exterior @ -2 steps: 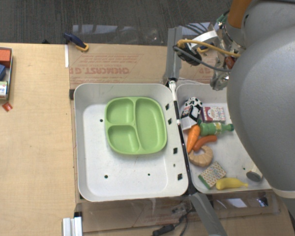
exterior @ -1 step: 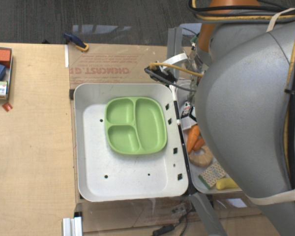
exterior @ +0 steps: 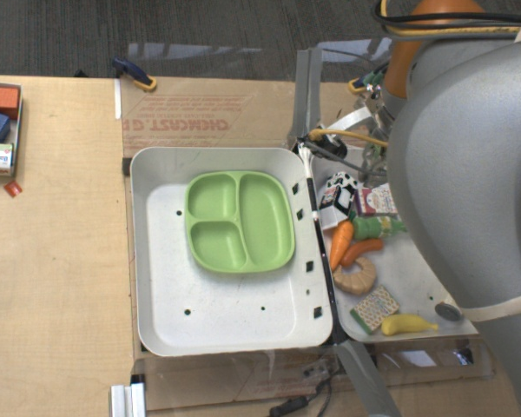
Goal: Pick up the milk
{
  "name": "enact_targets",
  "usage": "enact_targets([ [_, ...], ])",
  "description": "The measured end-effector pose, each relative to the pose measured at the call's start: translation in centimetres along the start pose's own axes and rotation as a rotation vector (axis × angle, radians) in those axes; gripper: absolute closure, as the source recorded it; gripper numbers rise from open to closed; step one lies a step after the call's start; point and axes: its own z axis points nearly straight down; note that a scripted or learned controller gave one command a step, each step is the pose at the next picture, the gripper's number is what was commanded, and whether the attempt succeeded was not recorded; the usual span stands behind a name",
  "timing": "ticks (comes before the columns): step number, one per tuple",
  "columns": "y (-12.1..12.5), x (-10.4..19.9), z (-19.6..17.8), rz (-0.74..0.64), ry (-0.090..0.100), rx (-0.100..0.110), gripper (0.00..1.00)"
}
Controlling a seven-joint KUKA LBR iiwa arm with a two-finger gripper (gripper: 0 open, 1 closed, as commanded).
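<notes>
The green plate (exterior: 240,221) looks like smooth, shiny plastic. The left bin (exterior: 156,259) is smooth white plastic too. The surface (exterior: 52,276) looks like pale, matt wood. The arm (exterior: 469,172) has a smooth grey shell with a soft shine.

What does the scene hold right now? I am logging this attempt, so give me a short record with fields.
left bin: shallow white bin holding a green three-compartment plastic plate
right bin: black-and-white cow-patterned milk carton, pink-and-white carton, two orange toy carrots, tan pastry, yellow toy banana
arm: large grey arm above the right bin
milk: lying in the bin
</notes>
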Motion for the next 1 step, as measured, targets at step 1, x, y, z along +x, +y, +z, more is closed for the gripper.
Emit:
enact_targets([
  [1,-3.44,1.67,-4.52,0.087,0.005,0.000,1.00],
])
